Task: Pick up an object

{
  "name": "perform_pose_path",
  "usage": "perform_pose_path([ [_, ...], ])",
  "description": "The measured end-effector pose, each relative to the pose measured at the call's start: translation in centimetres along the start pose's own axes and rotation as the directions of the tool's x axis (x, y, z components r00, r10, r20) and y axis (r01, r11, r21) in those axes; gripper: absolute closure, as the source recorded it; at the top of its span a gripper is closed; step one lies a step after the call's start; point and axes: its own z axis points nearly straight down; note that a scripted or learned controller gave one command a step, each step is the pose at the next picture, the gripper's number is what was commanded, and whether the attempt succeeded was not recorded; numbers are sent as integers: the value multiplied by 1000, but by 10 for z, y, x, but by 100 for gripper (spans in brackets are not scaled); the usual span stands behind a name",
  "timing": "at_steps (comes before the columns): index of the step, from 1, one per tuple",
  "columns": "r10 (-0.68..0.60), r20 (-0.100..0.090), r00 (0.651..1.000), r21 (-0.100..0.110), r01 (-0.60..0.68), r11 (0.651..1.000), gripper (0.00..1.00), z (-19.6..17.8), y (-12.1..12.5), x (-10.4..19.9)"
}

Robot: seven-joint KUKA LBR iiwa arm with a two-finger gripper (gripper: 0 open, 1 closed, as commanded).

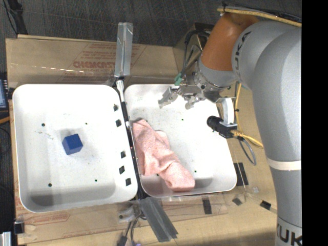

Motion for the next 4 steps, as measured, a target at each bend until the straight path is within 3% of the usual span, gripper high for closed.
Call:
perform_pose_path([
  [1,-54,-1,999,-2,54,999,0,107,-92,18],
  [2,-140,1,990,-5,140,990,0,106,-44,32],
  [3,-288,2,958,-4,288,958,0,66,-31,22],
  [4,-365,1,931,-4,365,931,0,106,-72,7],
])
